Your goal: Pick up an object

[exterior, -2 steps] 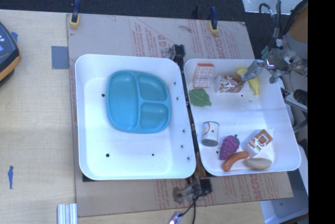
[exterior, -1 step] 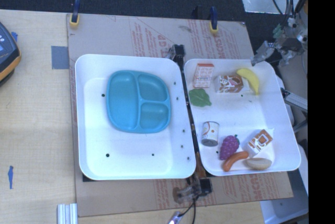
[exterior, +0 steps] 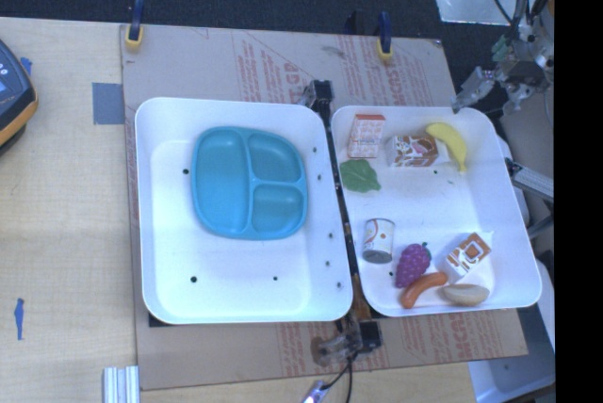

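The right bin (exterior: 490,194) holds several small items. Along its far side lie a yellow banana (exterior: 448,144), a brown-and-white snack packet (exterior: 414,150), a red-and-white box (exterior: 367,135) and a green leaf (exterior: 359,175). Near its front are a small can (exterior: 378,240), purple grapes (exterior: 412,264), an orange sausage (exterior: 423,289), a small carton (exterior: 469,255) and a tan bread roll (exterior: 464,295). My gripper (exterior: 492,83) hovers above the bin's far right corner, outside the rim, with nothing seen in it.
The left bin (exterior: 170,279) bears a blue divided plate (exterior: 250,182). Clamps (exterior: 135,24) pin the cardboard sheet at the back. A yellow-edged device (exterior: 13,95) lies at the far left. Cables hang at the top right.
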